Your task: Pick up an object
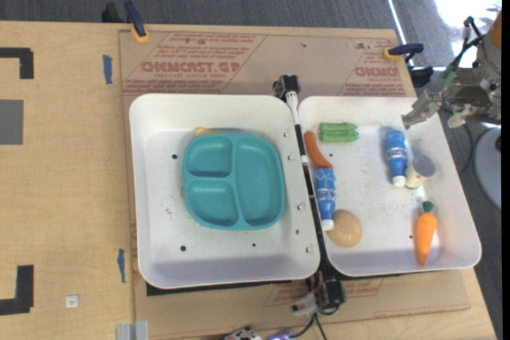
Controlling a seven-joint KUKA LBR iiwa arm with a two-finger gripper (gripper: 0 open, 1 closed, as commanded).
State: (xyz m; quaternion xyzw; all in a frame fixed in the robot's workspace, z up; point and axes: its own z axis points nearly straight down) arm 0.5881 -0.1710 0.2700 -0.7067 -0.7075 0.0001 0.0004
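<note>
The right bin (446, 263) holds several small objects. A green piece (338, 131) lies at its back, and a blue bottle (395, 156) lies to the right of that. A red-orange stick (317, 151) and a second blue bottle (324, 194) lie along the left wall. A tan ball (345, 228) and an orange carrot (425, 233) sit near the front. My gripper (436, 118) hangs over the bin's back right corner, above and to the right of the first blue bottle. It is open, with nothing between its fingers.
The left bin (151, 171) holds a teal divided plate (235, 179). A small grey disc and a pale piece (420, 170) lie beside the first blue bottle. Clamps (137, 21) hold the cardboard sheet at the back, and a black clip (285, 85) sits where the bins meet.
</note>
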